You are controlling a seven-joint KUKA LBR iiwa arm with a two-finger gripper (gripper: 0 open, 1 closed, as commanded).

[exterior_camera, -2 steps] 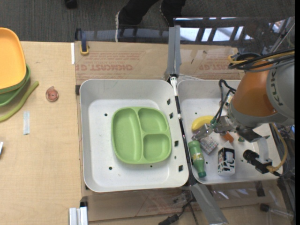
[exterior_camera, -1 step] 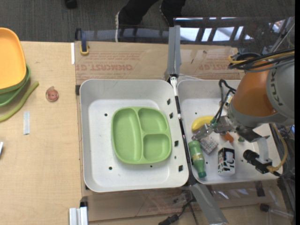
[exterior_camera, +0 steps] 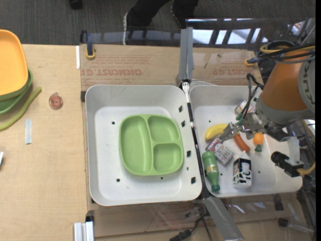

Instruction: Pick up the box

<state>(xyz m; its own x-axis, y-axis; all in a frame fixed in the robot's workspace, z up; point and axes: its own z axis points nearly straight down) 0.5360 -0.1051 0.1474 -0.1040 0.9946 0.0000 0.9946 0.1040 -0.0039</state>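
Arm: grey with an orange band point(exterior_camera: 286, 87), reaching in from the right and hanging over the right bin point(exterior_camera: 220, 97).
Hand: point(exterior_camera: 234, 129) low over the middle of the right bin, dark fingers pointing toward the left, just beside the banana's right end.
Hand state: cannot tell how far open it is; the fingers blur into the clutter beneath them, and nothing is clearly seen between them.
Box: point(exterior_camera: 242, 172) a small white carton with black patches, lying in the near part of the right bin, close to the front wall.
Box relative to hand: nearer the camera than the hand and slightly to its right, apart from it, not touching; the packet and the carrot lie between the two.
Banana: point(exterior_camera: 216, 131) yellow, lying left of the hand in the right bin.
Carrot: point(exterior_camera: 242, 142) orange-red, slanted, just below the hand.
Packet: point(exterior_camera: 220, 151) a pink and grey wrapper, left of the box and up from it.
Bottle: point(exterior_camera: 211, 171) green, lying along the left wall of the right bin, left of the box and near it.
Left bin: point(exterior_camera: 100, 134) holds a green divided plate point(exterior_camera: 151, 144) at its middle.
Tabletop: point(exterior_camera: 45, 185) light wood at the left, bearing stacked orange and green plates point(exterior_camera: 12, 69) at the far left edge.
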